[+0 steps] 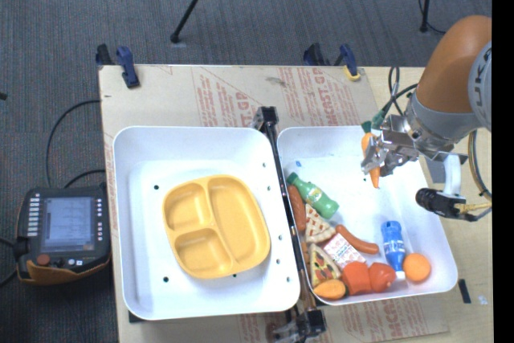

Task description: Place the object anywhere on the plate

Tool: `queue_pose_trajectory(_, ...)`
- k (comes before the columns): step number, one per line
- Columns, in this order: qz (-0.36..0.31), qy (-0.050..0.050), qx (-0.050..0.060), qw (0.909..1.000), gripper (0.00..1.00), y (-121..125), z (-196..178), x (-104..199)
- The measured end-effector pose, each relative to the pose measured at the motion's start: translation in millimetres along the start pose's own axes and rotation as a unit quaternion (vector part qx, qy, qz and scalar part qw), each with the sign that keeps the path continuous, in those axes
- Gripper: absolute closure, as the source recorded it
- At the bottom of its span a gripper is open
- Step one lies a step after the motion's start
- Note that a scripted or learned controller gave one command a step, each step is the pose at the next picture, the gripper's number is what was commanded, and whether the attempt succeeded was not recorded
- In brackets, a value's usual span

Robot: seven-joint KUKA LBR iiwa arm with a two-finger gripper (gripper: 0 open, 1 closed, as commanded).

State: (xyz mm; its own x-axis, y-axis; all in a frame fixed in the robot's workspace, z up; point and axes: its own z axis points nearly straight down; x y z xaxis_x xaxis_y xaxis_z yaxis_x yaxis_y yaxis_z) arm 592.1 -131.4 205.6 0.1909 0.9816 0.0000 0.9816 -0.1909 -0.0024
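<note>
A yellow three-compartment plate (215, 225) lies in the left white bin (136, 173). My gripper (379, 158) hangs over the upper part of the right bin (337, 142), raised above its floor. It is shut on a toy carrot (369, 147). The carrot's green top points up-left and its orange tip sticks out below the fingers. Carrot and gripper are well to the right of the plate, across the wall between the bins.
The right bin's lower half holds a green bottle (314, 196), pizza slices (320, 229), a sausage (358, 240), a blue bottle (392, 243), an orange (416, 267) and a red piece (371, 277). A teach pendant (60, 235) sits left of the bench.
</note>
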Motion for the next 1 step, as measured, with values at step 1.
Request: queue_pose_trajectory(1, -0.017, 0.001, 0.001, 0.9999, 1.00, -5.1, 18.3, 114.0)
